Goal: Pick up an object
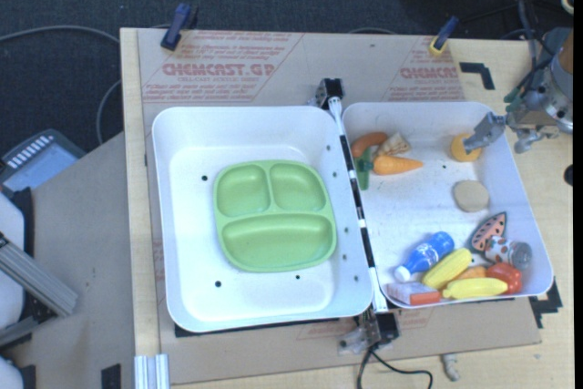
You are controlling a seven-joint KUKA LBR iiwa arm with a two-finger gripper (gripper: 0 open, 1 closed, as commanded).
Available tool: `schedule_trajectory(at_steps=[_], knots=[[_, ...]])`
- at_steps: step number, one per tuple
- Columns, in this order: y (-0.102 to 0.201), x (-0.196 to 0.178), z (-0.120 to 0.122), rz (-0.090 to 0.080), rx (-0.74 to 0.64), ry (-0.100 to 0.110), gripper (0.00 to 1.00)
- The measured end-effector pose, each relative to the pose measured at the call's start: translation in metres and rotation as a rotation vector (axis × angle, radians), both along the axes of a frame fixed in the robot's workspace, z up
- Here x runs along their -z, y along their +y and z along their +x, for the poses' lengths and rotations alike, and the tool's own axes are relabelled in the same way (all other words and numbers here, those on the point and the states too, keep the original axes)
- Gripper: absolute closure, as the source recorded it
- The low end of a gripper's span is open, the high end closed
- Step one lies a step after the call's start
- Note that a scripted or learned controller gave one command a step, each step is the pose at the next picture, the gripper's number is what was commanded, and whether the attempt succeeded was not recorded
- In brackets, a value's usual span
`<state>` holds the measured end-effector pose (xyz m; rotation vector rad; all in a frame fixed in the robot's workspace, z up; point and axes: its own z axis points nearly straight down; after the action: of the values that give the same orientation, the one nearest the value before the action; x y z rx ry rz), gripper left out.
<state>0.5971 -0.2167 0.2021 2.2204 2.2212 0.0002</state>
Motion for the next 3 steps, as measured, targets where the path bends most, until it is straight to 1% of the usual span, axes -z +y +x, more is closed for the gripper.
schedule_trajectory(at_steps=[1, 2, 3], knots=[[0.016, 0.107, 0.053, 0.000, -0.001, 0.001, 0.00], [0.000, 0.116, 0.070, 0.017, -0.004, 0.012, 0.00], [0.000, 0.117, 0.070, 0.016, -0.005, 0.012, 0.00]])
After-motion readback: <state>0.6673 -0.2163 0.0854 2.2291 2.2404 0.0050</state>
